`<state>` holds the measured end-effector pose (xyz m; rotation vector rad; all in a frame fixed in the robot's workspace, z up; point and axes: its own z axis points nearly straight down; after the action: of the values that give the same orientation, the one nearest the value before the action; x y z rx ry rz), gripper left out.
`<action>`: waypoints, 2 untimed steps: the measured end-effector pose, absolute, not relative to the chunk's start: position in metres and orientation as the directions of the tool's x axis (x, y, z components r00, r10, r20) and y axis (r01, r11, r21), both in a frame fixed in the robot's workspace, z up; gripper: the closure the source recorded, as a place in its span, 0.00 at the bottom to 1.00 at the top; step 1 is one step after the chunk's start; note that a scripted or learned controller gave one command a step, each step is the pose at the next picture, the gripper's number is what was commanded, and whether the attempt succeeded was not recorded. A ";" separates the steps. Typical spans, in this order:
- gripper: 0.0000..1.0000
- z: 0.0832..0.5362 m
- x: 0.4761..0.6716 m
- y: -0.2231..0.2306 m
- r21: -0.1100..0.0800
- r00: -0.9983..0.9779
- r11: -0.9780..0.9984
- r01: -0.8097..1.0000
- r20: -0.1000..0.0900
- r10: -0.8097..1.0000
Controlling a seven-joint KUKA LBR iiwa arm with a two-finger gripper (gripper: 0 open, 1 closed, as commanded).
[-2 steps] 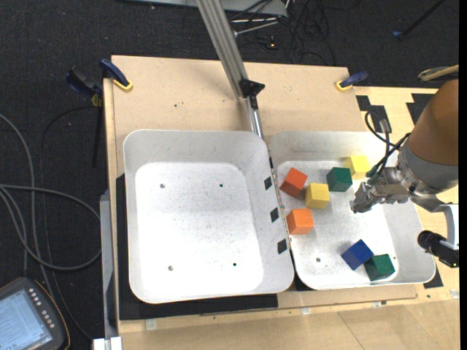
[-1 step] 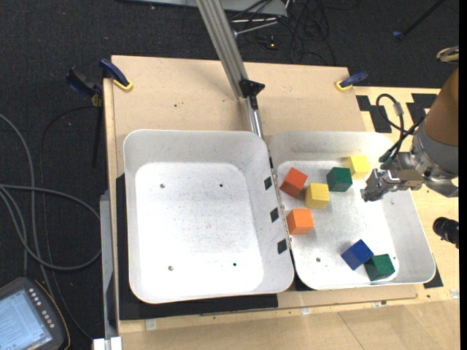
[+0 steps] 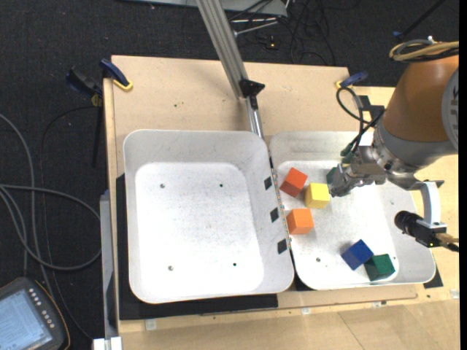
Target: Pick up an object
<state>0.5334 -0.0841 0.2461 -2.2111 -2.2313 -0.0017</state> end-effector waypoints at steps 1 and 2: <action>1.00 0.239 0.550 -0.040 0.001 -0.007 0.007 1.000 0.000 1.000; 1.00 0.245 0.557 0.007 0.001 -0.008 0.008 1.000 0.001 1.000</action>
<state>0.5571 0.0073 0.2452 -2.2125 -2.2303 -0.0032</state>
